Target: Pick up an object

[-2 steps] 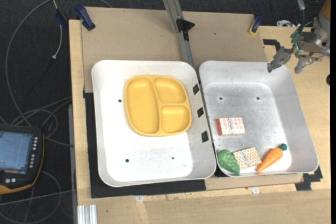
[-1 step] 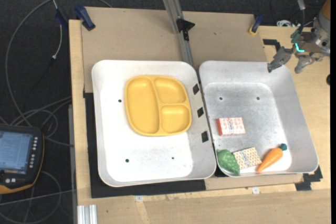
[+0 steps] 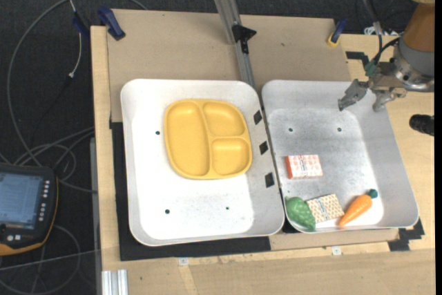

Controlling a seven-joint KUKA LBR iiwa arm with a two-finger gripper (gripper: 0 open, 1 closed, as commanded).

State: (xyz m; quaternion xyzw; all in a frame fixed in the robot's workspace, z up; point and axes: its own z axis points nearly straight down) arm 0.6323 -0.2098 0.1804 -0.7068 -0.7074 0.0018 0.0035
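1. Bench (image 3: pixel 179 45): two shallow white bins side by side, joined along the middle by black clips.
2. Left bin (image 3: pixel 200 217): holds a yellow divided tray (image 3: pixel 207 138) with three compartments, one long and two smaller. The tray sits toward the bin's far half.
3. Right bin (image 3: pixel 324 128): four small things, all in the near half.
4. A red-and-white patterned box (image 3: pixel 304 166) lies flat near the bin's middle, apart from the others.
5. Near edge, left to right: a green leafy toy (image 3: pixel 300 212), a tan patterned packet (image 3: pixel 324 207), a toy carrot (image 3: pixel 358 208) with its green top pointing to the right rim. The packet touches the green toy and looks to touch the carrot's tip.
6. Arm enters from the right, orange band visible at the upper right corner.
7. Gripper (image 3: pixel 364 96): hangs over the far right corner of the right bin, well apart from all four things. Fingers stand spread with a clear gap, nothing between them.
8. Off the bench, lower left: a handheld control pendant (image 3: pixel 24 207) on the dark floor, cables trailing round it.
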